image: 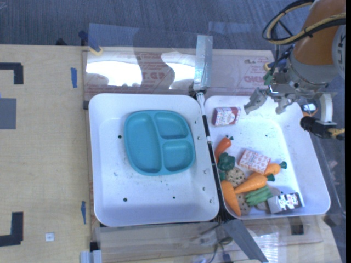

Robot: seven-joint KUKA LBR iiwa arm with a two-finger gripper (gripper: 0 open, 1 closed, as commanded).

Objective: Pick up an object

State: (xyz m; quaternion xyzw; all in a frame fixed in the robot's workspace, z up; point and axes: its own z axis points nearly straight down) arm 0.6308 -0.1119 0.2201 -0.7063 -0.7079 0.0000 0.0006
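Two white bins sit side by side on a wooden bench, with grey carpet behind them. I will use the right bin [315,163] as my marker. Just to its left, touching along one edge, is the left bin [104,163], and a blue plate [159,141] with three parts lies in the middle of that one. Above the far right corner of the right bin hangs the grey arm [323,32] with its orange band. Its gripper [269,104] hovers over the far end of the right bin. The two fingers [253,102] are spread apart and nothing is between them. Inside the right bin, near the far left corner, lies a small red and white pack [225,115], just to the left of the gripper and not touching it. The other toys are heaped at the near left side of the right bin. A pink box [253,160] with dots lies on top of the heap, and a green leafy toy [226,162] sits just to its left. Some orange carrots [249,183] lie close around them. Green beans [258,195] rest by the carrots. A black and white pack [288,201] sits at the near edge of the right bin.
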